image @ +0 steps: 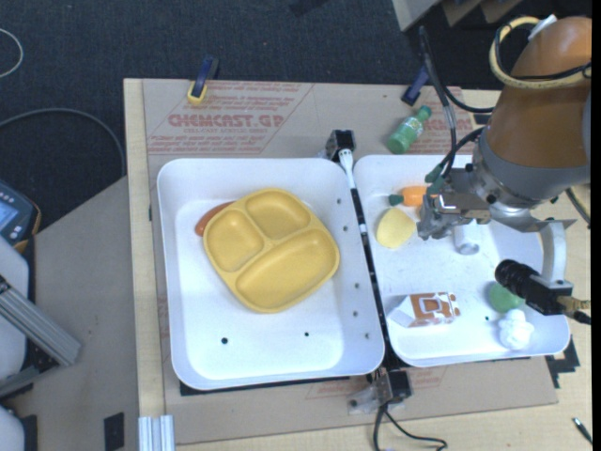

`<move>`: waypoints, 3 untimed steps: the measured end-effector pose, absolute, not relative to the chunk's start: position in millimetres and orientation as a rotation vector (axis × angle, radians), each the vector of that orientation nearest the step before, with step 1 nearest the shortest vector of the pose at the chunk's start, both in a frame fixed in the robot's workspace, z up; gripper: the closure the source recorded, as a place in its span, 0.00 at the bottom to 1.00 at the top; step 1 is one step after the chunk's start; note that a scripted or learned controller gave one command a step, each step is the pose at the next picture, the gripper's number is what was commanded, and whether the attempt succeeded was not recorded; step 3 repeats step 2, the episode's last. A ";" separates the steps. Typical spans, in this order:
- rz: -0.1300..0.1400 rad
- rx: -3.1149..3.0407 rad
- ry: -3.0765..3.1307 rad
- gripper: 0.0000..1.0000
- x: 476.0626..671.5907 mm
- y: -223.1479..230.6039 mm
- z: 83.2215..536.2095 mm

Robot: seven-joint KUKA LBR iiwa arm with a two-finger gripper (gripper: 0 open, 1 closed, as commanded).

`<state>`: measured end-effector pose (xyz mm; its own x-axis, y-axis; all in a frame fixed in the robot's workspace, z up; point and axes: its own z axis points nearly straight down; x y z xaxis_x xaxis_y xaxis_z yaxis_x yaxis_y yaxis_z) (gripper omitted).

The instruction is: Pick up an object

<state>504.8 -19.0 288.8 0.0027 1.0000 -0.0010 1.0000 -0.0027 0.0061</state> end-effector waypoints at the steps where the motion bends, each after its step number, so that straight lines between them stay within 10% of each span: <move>1: -0.001 2.216 2.234 1.00 478.4 53.2 284.6; 2: 0.021 2.209 2.223 1.00 480.5 82.1 398.8; 3: 0.021 2.209 2.223 1.00 480.5 82.1 398.8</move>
